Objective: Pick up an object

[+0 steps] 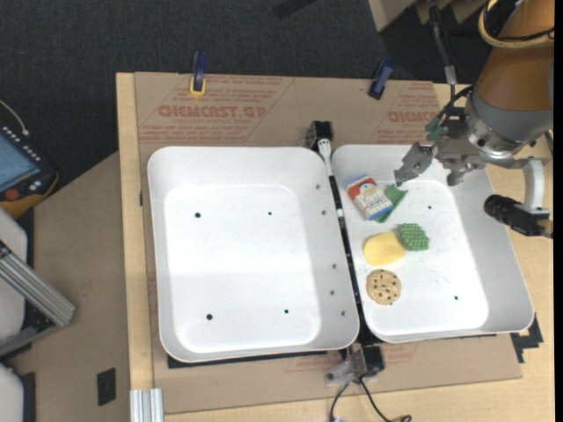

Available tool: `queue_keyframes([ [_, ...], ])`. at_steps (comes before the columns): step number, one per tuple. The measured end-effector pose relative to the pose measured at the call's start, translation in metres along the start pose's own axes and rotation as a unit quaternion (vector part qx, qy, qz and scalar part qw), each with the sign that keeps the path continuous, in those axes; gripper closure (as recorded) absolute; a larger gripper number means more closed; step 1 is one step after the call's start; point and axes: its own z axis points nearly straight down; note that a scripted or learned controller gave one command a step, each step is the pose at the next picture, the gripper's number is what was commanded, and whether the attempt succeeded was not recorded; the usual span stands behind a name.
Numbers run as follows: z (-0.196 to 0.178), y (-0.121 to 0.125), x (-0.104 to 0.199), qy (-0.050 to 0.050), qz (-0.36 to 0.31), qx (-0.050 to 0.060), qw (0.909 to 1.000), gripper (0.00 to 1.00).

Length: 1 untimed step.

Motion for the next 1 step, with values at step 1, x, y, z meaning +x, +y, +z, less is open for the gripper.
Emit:
queue_keyframes([
  [1, 0.06, -0.1082, -0.0737, 0.001, 0.006, 0.007, 1.0, 0.0],
])
